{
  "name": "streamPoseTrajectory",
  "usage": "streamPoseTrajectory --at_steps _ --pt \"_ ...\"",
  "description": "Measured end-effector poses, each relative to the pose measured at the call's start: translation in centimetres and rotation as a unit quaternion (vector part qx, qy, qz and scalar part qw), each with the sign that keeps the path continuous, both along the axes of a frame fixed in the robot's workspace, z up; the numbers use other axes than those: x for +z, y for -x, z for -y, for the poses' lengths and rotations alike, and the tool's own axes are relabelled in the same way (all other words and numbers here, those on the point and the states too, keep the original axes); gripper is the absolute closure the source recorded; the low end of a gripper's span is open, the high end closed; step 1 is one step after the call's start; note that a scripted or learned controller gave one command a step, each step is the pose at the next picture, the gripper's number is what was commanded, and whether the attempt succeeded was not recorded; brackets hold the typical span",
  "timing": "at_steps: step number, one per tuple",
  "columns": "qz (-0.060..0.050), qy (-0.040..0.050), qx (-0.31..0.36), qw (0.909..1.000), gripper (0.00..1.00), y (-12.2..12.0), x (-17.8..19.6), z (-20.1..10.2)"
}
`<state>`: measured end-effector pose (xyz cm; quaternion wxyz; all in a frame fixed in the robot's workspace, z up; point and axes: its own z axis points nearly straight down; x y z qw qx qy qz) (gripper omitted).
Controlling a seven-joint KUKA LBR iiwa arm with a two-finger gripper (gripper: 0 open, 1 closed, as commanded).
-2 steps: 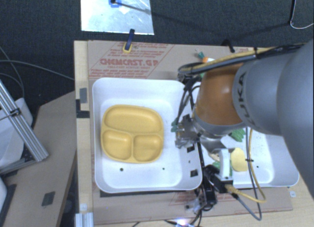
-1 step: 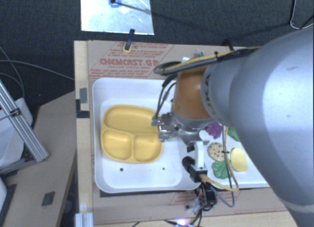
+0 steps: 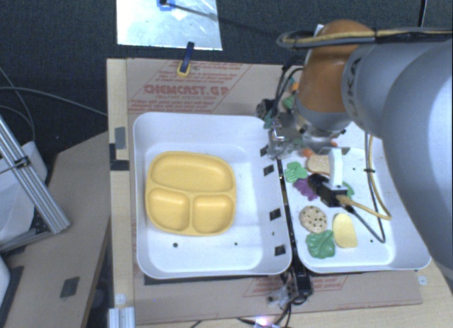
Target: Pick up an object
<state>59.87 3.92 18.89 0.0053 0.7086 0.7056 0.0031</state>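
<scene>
Your gripper (image 3: 282, 139) sits at the far left corner of the right bin (image 3: 354, 266), right over the wall it shares with the left bin (image 3: 248, 243). You cannot tell from this angle whether it is spread or closed, and nothing can be seen held in it.

The candidates all lie along the right bin's left edge: a bread slice (image 3: 320, 164) and a small orange bit (image 3: 309, 152) nearest the gripper, then a green piece (image 3: 295, 172) touching what looks like purple grapes (image 3: 306, 188). Nearer the front edge are a cookie (image 3: 313, 218), a green leaf (image 3: 320, 244) and a pale yellow piece (image 3: 345, 231).

Watch three risks:
- **Striking the wall.** A straight descent from here probably meets the shared wall, not a toy.
- **Crowded pieces.** The green piece and grapes touch, so a grasp there may catch both or push one away.
- **Flat pieces.** The cookie and bread lie low and are likely to slip from a closing grip.

The yellow divided plate (image 3: 190, 193) in the middle of the left bin looks too broad to grasp.
</scene>
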Motion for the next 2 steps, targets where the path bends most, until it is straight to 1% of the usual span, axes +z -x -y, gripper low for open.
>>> streamPoseTrajectory --at_steps 1,2 --pt "-0.008 -0.0023 0.004 1.0 1.0 6.9 -0.5 -3.0" --pt "-0.004 -0.0002 0.0 1.0 1.0 2.7 -0.4 5.4"
